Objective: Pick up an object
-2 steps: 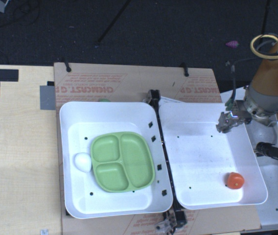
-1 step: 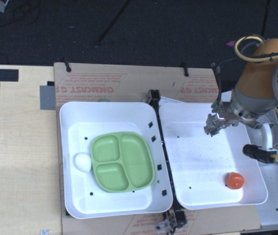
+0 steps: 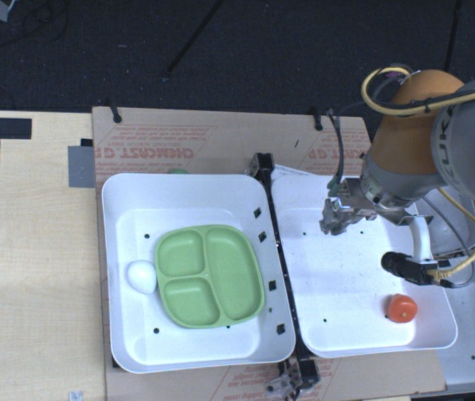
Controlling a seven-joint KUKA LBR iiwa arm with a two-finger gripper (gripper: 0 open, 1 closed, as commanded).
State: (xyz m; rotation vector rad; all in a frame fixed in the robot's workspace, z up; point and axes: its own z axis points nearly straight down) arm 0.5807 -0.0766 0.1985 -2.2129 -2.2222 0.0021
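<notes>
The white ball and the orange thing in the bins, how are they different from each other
Colour: the white ball is pale and nearly blends into its bin; the orange object stands out brightly.
Place: the white ball lies in the left bin, the orange object in the right bin, near its lower right corner.
Neighbours: the white ball sits against the green divided plate; the orange object lies apart, below the gripper.
Both are small, roundish and rest on a bin floor, ungripped.

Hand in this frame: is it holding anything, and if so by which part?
Nothing is held. The hand hangs over the right bin with no object between its fingers; the orange object lies apart near that bin's front right corner.
</notes>
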